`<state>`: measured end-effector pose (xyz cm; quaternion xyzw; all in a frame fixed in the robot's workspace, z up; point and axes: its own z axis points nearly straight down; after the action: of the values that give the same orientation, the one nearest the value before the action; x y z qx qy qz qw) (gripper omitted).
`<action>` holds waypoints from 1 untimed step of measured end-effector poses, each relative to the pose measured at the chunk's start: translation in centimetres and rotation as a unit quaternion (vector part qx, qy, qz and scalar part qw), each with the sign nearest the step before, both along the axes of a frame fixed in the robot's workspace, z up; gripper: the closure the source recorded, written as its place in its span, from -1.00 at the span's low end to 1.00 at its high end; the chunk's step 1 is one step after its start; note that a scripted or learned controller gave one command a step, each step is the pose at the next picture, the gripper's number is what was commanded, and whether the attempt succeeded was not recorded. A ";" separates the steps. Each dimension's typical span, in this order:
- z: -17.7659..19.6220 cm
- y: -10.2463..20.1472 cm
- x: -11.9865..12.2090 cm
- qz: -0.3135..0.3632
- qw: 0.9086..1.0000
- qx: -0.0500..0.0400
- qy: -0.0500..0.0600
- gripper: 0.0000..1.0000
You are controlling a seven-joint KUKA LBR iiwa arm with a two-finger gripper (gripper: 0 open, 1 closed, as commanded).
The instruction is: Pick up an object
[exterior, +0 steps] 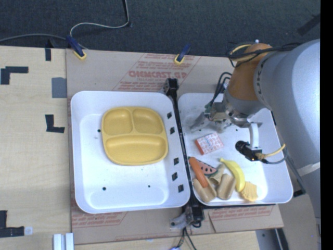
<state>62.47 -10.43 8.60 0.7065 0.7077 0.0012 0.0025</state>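
The gripper (200, 121) hangs low over the right bin (276, 191), fingers slightly spread and holding nothing, just above a small red-and-white card (208, 142); toy food, including a banana (235, 174), lies clustered nearer the front wall.

We find a divided plate (135, 135) in the left bin (83, 155); card (208, 142), banana (237, 174) and carrot (198, 172) in the right bin (278, 178).
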 end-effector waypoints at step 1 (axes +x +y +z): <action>0.0 0.8 -0.5 0.000 1.000 -0.001 0.001 -1.00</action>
<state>61.99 -9.65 8.59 0.7068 0.7074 0.0000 0.0024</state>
